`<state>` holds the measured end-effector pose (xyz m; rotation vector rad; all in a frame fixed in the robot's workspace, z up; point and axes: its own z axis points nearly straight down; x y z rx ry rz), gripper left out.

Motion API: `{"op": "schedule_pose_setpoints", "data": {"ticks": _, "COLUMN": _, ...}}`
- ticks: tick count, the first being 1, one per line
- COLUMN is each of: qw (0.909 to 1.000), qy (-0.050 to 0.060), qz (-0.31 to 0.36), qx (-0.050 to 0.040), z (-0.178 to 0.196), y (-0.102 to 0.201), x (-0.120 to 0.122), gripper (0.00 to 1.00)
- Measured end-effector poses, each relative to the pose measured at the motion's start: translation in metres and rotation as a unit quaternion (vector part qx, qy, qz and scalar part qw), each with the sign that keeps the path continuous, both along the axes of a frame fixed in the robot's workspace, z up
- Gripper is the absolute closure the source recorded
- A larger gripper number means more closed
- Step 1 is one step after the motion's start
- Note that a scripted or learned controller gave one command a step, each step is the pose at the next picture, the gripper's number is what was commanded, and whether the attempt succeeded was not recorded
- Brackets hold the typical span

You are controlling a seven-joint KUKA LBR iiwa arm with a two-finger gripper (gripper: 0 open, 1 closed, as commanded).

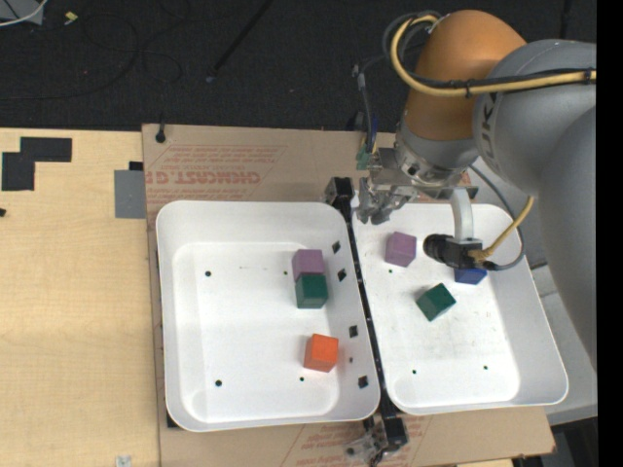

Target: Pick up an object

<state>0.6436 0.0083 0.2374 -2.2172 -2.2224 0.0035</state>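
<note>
Fingers on the gripper (382, 205) point down over the back-left corner of the right bin (545, 377), right by the divider; they look bunched together with nothing between them, but whether they're open or closed I cannot tell at this slant. Nearest thing is the purple block (400, 249), just below and slightly right of the fingers, apart from them. Farther out sit a green block (436, 302) and a blue block (471, 275), the blue one half hidden by a black part of the arm. Across the divider, the left bin (180, 290) has a purple cube (308, 262) touching a dark green cube (311, 290), and an orange cube (320, 352) beyond. Judging progress: nothing lifted, pick not yet made; approach, close and lift all remain.
</note>
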Motion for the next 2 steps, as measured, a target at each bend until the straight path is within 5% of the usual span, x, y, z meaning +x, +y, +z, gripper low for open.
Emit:
{"op": "schedule_pose_setpoints", "data": {"ticks": 1, "qw": 1.0000, "qy": -0.001, "qz": 0.000, "qx": 0.0003, "z": 0.015, "y": 0.006, "x": 0.000, "gripper": 1.00}}
{"op": "schedule_pose_setpoints", "data": {"ticks": 2, "qw": 1.0000, "qy": -0.002, "qz": 0.000, "qx": 0.0004, "z": 0.093, "y": 0.056, "x": 0.000, "gripper": 1.00}}
